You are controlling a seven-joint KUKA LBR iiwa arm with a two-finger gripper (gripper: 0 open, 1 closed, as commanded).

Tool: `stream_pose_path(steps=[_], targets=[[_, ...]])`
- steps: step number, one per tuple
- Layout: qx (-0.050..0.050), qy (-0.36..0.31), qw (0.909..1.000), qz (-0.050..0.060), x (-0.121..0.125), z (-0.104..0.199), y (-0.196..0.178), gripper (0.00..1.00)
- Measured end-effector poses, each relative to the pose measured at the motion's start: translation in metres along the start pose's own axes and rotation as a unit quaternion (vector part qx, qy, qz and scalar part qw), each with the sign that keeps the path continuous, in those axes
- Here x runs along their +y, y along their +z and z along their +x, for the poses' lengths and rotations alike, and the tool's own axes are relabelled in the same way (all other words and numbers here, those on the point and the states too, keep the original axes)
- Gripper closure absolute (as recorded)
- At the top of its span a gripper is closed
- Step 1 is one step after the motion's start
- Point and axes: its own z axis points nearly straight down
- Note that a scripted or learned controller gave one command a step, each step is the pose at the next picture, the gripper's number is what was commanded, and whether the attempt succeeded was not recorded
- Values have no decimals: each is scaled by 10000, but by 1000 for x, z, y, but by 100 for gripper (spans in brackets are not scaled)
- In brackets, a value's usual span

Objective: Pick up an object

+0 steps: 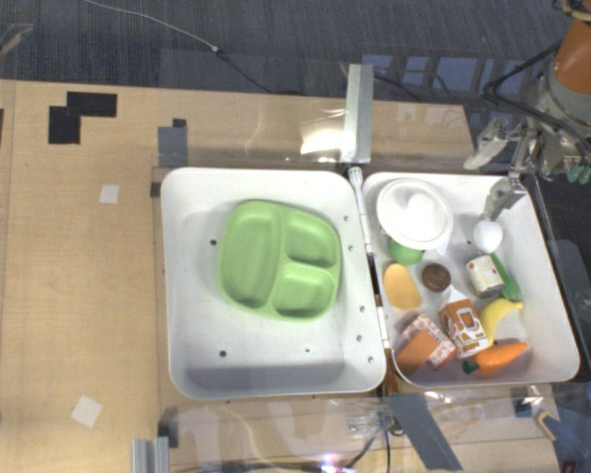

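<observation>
White egg below gripper: judged light, smooth, slippery; grasp across its middle. Gripper state cannot be told.

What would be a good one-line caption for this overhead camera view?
Robot claw poised above the right bin of toy food, near a white egg; a green divided plate lies in the left bin.

The divided tray is light green. Both bins are white. The carrot is orange, the banana yellow
</observation>
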Motion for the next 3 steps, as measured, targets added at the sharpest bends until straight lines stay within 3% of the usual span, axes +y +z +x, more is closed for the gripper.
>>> stream_pose_path(steps=[1,2,3], targets=[[-90,-660,9978,18,5,64,159,0],[-168,-598,9981,39,4,81,167,0],[-326,246,9992,37,-11,105,168,0]])
